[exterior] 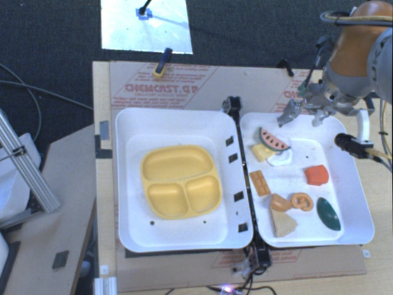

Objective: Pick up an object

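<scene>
The right bin [356,183] holds several toy foods. A watermelon slice [274,139] lies near its far left, with a yellow piece [263,152] and a white piece [280,158] beside it. A red block [317,175] sits mid-right. An orange wafer [260,182], an orange ring [301,201], a tan wedge [284,223] and a dark green oval [328,214] lie toward the front. My gripper [304,117] hangs over the bin's far edge, above and right of the watermelon. Its fingers stand open with nothing between them.
The left bin [129,165] contains a yellow divided plate [181,180]. A black hinge strip [241,171] runs between the two bins. A yellow-and-blue tool [162,63] lies on the cardboard behind the bins, near a pale sheet [146,17].
</scene>
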Robot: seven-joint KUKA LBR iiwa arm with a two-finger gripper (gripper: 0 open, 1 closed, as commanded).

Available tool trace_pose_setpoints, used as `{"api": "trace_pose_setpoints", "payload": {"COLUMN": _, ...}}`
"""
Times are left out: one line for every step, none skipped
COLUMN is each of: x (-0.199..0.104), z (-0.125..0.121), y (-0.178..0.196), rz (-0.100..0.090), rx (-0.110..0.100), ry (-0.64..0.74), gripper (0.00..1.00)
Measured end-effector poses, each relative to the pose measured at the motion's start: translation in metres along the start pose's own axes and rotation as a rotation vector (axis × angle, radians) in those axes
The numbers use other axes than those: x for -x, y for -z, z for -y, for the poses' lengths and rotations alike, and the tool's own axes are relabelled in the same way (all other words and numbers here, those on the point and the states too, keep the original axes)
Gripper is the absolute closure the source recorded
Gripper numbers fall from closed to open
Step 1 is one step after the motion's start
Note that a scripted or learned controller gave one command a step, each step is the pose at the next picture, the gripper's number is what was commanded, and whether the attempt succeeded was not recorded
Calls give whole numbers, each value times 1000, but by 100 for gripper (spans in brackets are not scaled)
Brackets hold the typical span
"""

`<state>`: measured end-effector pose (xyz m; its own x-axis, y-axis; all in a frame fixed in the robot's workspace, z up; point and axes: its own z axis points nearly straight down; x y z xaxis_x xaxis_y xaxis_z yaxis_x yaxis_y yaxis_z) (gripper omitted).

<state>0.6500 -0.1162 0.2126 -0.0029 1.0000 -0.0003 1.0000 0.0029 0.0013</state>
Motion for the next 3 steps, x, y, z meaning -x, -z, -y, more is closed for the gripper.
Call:
{"api": "trace_pose_setpoints", "payload": {"x": 65, "z": 50, "y": -102, "rz": 1, "rx": -11, "ry": -9, "gripper": 0}}
{"api": "trace_pose_setpoints", "payload": {"x": 93, "z": 123, "y": -55, "rz": 0, "rx": 0, "ry": -7, "gripper": 0}}
{"api": "trace_pose_setpoints", "payload": {"x": 90, "z": 81, "y": -61, "rz": 1, "rx": 4, "ry": 3, "gripper": 0}}
